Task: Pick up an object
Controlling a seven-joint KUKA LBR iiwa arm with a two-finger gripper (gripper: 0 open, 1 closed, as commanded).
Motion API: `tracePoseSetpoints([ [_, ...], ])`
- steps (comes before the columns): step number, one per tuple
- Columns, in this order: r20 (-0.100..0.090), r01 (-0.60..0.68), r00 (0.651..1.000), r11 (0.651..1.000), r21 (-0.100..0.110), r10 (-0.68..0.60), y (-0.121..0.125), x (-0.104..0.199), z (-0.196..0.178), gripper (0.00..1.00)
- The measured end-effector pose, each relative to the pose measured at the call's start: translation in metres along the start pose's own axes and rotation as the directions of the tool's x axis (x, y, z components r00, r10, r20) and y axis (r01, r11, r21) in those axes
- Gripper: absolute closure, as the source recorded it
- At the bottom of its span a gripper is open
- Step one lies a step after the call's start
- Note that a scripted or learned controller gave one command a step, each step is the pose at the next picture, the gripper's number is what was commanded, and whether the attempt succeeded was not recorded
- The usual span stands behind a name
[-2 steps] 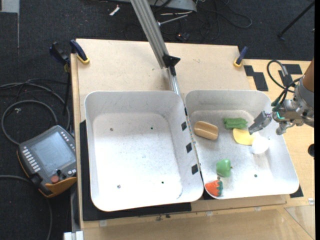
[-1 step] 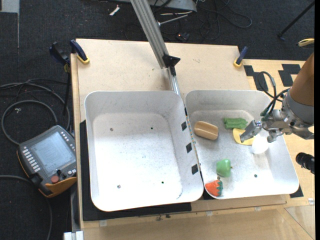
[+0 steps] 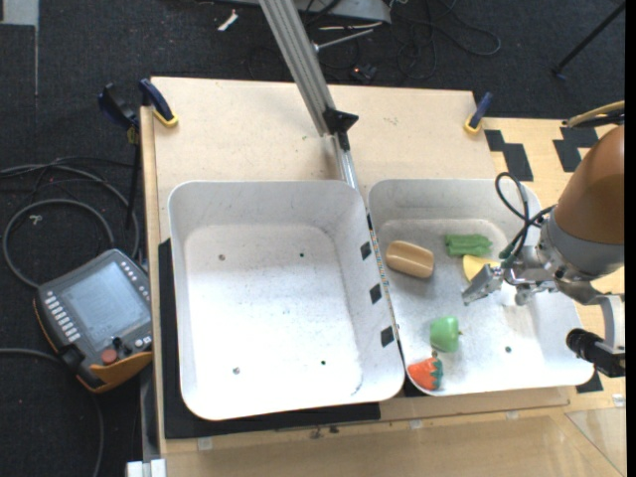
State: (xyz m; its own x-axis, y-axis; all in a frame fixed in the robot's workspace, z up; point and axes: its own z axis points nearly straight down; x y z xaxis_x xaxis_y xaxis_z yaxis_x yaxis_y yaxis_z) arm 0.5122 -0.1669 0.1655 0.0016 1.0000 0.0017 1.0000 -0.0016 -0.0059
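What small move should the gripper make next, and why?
Probably a short descent onto the yellow piece. The gripper sits right beside it in the right bin, nothing visibly between its fingers, and the piece lies partly under the green object.

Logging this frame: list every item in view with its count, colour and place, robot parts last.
bins: two, white, side by side on the bench
tan block: one, tan, upper left of the right bin
green flat piece: one, green, upper middle of the right bin
yellow piece: one, yellow, just below the green flat piece, next to the gripper
green pepper-like toy: one, green, lower left of the right bin
red-orange toy: one, red-orange, front left corner of the right bin
pendant: one, grey and orange, on the floor left of the bench
arm: one, grey with orange band, over the right bin's right side
gripper: one, metal, low over the right bin by the yellow piece
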Motion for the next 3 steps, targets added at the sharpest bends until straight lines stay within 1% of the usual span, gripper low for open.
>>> tracePoseSetpoints([
  [1, 0.0, 0.0, 1.0, 1.0, 0.0, 0.0, -0.007, 0.009, 0.056, 0.0],
  [2, 0.001, 0.001, 1.0, 1.0, -0.007, -0.001, -0.005, 0.008, 0.043, 1.0],
  [3, 0.004, 0.005, 1.0, 1.0, -0.012, -0.004, -0.009, 0.009, -0.019, 1.0],
])
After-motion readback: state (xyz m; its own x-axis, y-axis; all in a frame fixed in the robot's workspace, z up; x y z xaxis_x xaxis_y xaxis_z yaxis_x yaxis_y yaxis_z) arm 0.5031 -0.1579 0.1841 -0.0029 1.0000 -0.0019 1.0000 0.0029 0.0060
